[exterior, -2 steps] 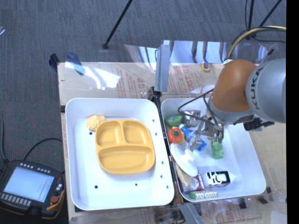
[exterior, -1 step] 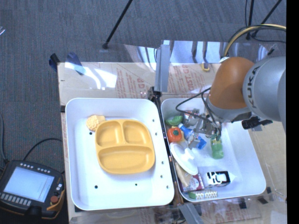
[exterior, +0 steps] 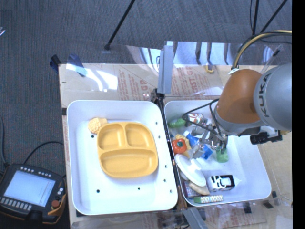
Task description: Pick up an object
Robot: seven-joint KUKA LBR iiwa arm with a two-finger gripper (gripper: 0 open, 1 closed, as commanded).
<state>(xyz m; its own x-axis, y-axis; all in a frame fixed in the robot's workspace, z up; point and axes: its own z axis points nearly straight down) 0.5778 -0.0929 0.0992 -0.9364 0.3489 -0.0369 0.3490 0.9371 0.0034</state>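
My gripper (exterior: 208, 138) hangs low over the clutter in the right bin (exterior: 252, 175), under the orange wrist band. Right around it lie a blue piece (exterior: 192, 140), another blue piece (exterior: 207, 152) and a small green object (exterior: 222, 155). A red and orange toy (exterior: 179, 145) sits to the gripper's left, and a green item (exterior: 177, 123) lies near the bin's far left corner. Whether anything sits between the gripper's tips cannot be made out among the clutter.
The right bin also holds a white dish (exterior: 191, 171), a black and white item (exterior: 222, 181) and a pale strip (exterior: 208, 199) by the front wall. In the left bin (exterior: 81, 185) sit a yellow divided plate (exterior: 127, 148) and a small yellow toy (exterior: 96, 124).
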